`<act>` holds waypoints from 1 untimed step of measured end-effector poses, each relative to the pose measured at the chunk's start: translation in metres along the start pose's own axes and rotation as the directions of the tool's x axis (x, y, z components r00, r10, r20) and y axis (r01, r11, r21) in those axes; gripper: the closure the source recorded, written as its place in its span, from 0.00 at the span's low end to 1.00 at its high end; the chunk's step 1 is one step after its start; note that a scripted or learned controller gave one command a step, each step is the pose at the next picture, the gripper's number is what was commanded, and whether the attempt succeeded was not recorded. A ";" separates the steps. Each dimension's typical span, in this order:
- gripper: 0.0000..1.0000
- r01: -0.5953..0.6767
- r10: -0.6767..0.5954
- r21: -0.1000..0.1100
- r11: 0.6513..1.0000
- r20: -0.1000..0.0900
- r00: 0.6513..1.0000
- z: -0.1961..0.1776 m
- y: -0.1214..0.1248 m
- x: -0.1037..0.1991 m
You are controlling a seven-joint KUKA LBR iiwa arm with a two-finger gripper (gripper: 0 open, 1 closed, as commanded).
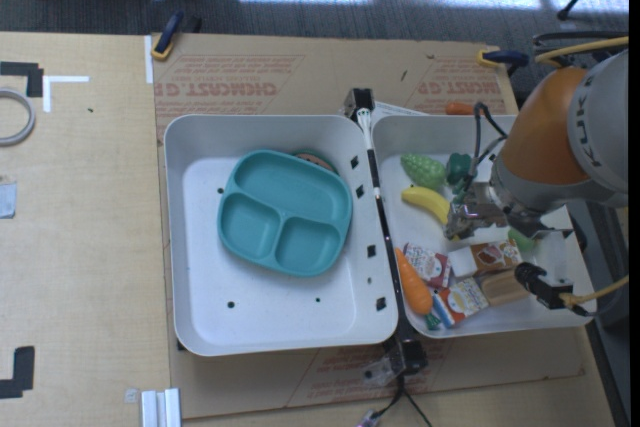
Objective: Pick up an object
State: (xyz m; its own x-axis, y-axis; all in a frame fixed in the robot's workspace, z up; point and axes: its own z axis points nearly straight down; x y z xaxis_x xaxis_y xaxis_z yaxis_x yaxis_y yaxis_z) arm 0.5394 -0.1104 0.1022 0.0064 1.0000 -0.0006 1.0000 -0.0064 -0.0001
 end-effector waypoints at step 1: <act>0.00 0.009 -0.009 0.000 1.000 0.000 1.000 0.010 0.065 0.016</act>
